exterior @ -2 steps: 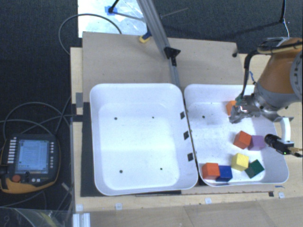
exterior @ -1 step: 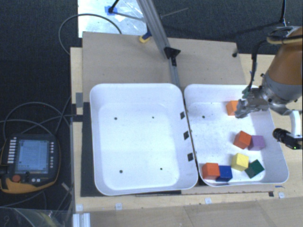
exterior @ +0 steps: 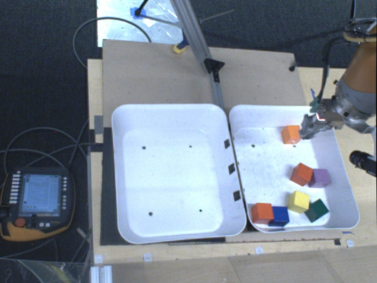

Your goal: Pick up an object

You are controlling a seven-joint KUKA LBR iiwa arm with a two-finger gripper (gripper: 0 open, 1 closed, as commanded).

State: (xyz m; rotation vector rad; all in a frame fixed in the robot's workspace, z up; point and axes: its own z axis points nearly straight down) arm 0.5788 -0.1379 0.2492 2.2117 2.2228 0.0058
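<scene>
The gripper (exterior: 310, 126) sits at the right of the frame, over the upper part of the right bin (exterior: 344, 178), at the end of the grey arm (exterior: 359, 81) that enters from the right edge. Just to its left, touching or nearly touching its tip, lies an orange cube (exterior: 290, 134) on the bin floor in the upper middle of that bin; whether the cube is between the fingers cannot be told, and how wide the gripper stands cannot be told either, since its tip is small and blurred. Lower in the same bin, well apart from the gripper, a darker orange-red cube (exterior: 301, 174) lies touching a purple cube (exterior: 320, 177) on its right. Below them a yellow cube (exterior: 298, 201) sits just beside a dark green cube (exterior: 317, 209). Toward the bin's lower left corner an orange block (exterior: 262, 212) touches a blue cube (exterior: 280, 216). The left bin (exterior: 171, 170) lies alongside, in the middle of the frame, its floor marked by a few small dark dots. At the lower left of the frame, off the bench, rests a teach pendant (exterior: 36, 202) with a lit screen.
</scene>
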